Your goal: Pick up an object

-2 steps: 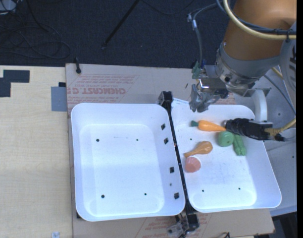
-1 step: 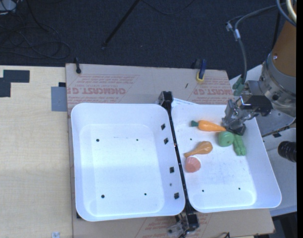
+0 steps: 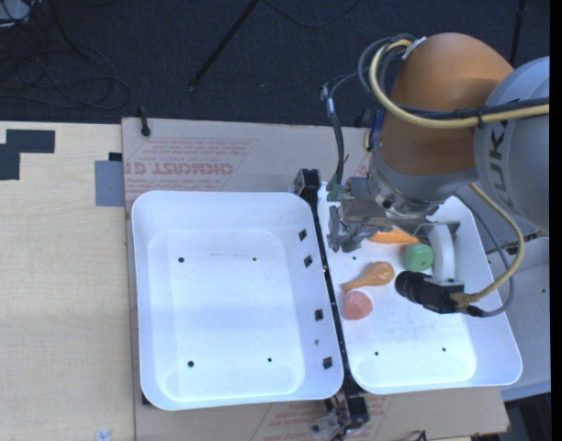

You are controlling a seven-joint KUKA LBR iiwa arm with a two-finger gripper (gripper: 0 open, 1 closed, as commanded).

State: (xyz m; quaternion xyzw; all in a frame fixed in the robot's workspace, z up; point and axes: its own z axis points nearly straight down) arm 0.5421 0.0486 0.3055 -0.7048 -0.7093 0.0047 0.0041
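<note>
In right bin (image 3: 501, 361): one pink ball (image 3: 357, 306), one green ball (image 3: 417, 256).

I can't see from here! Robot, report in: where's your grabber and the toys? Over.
End effector low in right bin, near its left wall. Orange pear-shaped toy, pink ball, green piece close by. Nothing seen gripped.

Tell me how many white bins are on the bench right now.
2. The left bin sits beside the right bin, their inner walls meeting at the bench's middle. The arm covers the right bin's upper part.
</note>
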